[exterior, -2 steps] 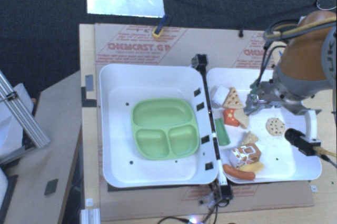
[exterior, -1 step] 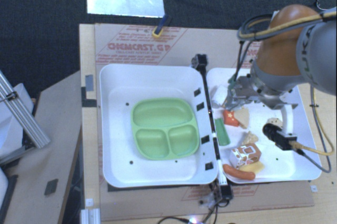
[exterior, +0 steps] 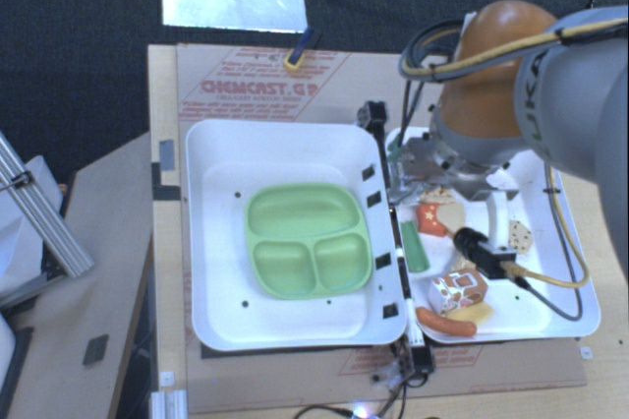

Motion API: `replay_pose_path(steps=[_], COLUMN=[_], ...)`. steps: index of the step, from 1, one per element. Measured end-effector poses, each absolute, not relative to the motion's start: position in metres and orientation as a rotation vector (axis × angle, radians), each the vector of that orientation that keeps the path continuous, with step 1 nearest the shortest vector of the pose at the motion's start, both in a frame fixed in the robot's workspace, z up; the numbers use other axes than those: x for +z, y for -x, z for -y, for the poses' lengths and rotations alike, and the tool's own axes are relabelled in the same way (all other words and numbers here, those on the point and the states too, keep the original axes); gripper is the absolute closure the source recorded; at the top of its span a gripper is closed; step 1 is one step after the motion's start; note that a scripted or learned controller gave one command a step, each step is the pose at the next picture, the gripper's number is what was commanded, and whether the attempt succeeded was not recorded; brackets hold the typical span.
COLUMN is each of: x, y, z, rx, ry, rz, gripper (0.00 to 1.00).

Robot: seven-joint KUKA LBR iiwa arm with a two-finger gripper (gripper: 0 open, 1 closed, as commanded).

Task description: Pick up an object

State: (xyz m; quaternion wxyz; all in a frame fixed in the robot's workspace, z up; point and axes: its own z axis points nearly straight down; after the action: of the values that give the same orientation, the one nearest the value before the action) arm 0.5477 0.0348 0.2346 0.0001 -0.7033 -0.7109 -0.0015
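I see the arm [exterior: 531, 83] reaching in over the right bin [exterior: 565, 309], wrist pointed down. The gripper [exterior: 432, 196] sits low at that bin's inner side; I cannot tell its state, since the wrist body hides it.

Just below the gripper lies a red-orange piece [exterior: 430, 218]. Beside that, toward the divider between the bins, a green strip [exterior: 415, 248] lies with its long axis running along the divider, away from the gripper. Further below, a small printed box [exterior: 460, 289] is tilted, and past it a sausage [exterior: 445, 322] lies with its long axis across the bin, touching a yellow piece [exterior: 474, 313]. A dotted cookie-like piece [exterior: 519, 235] sits off to the gripper's far side.

The left bin [exterior: 211, 210] holds a green compartment tray [exterior: 308, 239], well apart from the gripper.
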Motion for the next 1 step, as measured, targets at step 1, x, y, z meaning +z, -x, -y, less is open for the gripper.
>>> replay_pose_path(steps=[1], x=[0.2216], y=[-0.5505], z=[-0.0605], rx=[0.000], ry=[2.213], rz=[2.229], gripper=[1.00])
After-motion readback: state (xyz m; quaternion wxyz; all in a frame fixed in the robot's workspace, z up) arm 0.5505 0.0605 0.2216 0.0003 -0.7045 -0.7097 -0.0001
